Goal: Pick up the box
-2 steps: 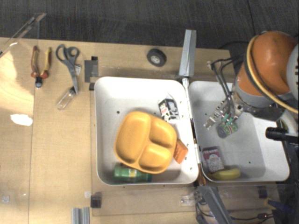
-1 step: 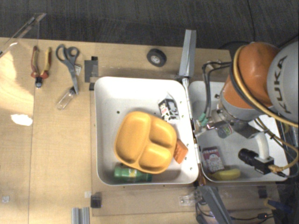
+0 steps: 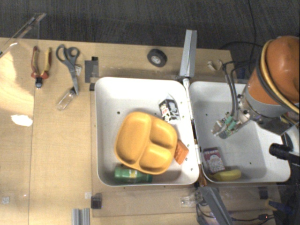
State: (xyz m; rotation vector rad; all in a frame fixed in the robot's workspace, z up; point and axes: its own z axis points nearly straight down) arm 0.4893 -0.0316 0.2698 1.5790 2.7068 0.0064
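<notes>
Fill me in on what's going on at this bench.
The arm reaches in over the right bin, its end effector hanging above the bin floor with nothing visibly gripped. The box lies near the bin's front edge beside a banana, untouched. The left bin holds a yellow tray.

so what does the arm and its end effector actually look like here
The arm is bulky and rounded, with a broad orange section and a grey segment below it toward the wrist. Black cables run alongside it down to the wrist. The end effector is small and metallic grey with greenish parts near its tip. A black cylindrical part juts out at the arm's lower side.
</notes>
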